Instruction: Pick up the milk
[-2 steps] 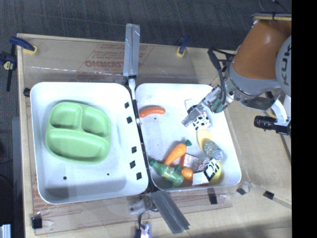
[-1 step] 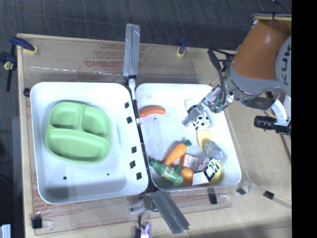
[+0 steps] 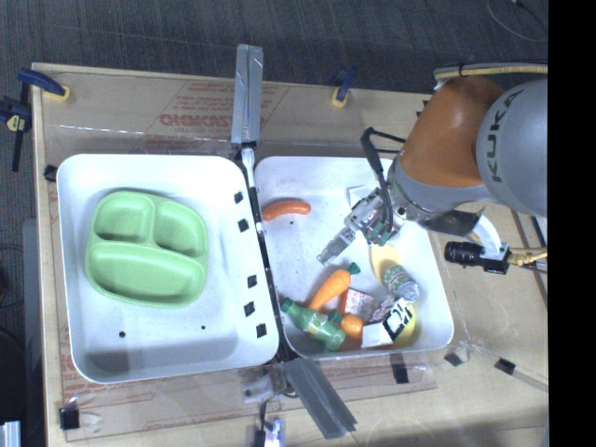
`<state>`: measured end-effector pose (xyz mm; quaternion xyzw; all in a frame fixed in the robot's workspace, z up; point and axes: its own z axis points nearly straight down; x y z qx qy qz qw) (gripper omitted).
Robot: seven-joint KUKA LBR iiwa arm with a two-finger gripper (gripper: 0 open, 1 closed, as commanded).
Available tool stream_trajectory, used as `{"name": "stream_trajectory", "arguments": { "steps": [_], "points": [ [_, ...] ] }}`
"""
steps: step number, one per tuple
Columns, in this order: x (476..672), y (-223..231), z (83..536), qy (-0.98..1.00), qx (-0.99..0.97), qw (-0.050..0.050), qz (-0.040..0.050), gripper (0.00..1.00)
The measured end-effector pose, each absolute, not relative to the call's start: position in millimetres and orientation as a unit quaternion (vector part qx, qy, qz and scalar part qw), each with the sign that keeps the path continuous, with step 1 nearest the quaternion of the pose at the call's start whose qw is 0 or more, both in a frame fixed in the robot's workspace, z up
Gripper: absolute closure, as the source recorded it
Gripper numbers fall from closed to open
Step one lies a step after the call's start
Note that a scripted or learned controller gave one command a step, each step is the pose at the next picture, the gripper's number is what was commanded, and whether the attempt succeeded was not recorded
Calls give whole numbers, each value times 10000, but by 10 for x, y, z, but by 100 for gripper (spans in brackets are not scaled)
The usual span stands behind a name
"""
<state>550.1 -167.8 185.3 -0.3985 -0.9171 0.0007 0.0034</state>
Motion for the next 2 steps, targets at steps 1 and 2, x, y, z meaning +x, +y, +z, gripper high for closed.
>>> {"name": "stream_trajectory", "arguments": {
  "steps": [1, 2],
  "points": [
    [5699, -2096, 2203, -8677, -4971, 18, 9, 0],
    [6480, -2094, 1882, -8858, -4642, 22, 6, 0]
  ]
}}
